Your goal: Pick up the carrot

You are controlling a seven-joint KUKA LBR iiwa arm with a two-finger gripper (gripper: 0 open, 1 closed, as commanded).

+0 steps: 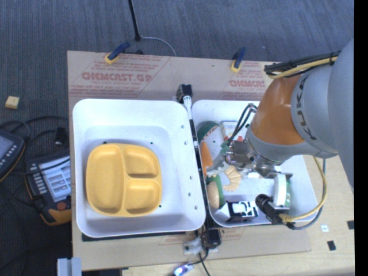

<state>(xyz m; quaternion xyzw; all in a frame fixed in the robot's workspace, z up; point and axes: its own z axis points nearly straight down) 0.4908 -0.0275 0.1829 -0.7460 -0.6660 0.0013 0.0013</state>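
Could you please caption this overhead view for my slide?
KUKA arm reaching into the cluttered right bin while a yellow divided plate sits in the left bin.

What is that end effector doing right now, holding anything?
End effector: low in the right bin among the items; whether it grips anything cannot be told.

Two bins are set side by side on a board. A tray lies in the left bin. Small items are crowded in the right bin, under the arm.
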